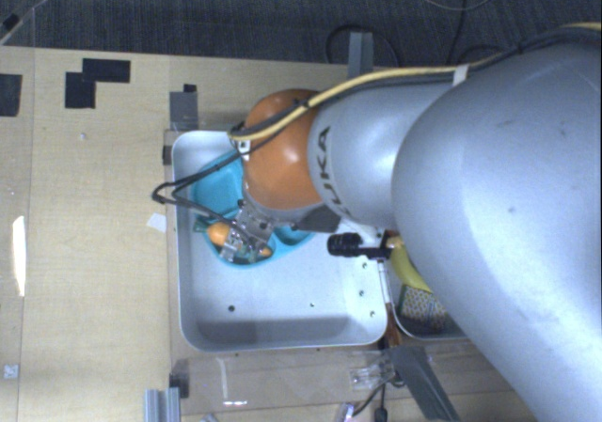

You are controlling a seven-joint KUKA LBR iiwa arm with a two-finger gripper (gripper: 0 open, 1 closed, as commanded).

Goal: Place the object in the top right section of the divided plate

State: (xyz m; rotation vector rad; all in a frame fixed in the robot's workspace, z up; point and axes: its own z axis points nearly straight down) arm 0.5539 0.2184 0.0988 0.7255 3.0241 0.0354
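The pincer [243, 240] hangs low over the left white bin [282, 317], at the end of one grey arm [451, 185] whose orange band [280, 162] sits just above and to the right of it. Whether the pincer is apart or together cannot be told from this slanted look; its metal tip is small and sits right over the things under it. One black cable [179, 193] loops out from the wrist to the pincer's left, and one yellow cable [376, 82] runs along the arm above it.

Directly under and around the pincer lies one blue divided plate [212, 187], most of it covered by the wrist; a blue patch shows up and to the left of the pincer and a thin blue edge to its right. Touching the pincer's left side is one small orange object [217, 234], resting on the plate's lower part; a second bit of orange shows just below the pincer, and whether it is the same object cannot be told.

Two bins are counted: the left one, bare white below the pincer, and the right bin [406, 328], largely hidden by the arm. In that right bin, well to the pincer's right, one yellow item [406, 268] and one dark mesh-like item [423, 309] show. Both bins stand on the pale wooden table [85, 251], which bears black marks [94, 80] far up-left of the pincer.
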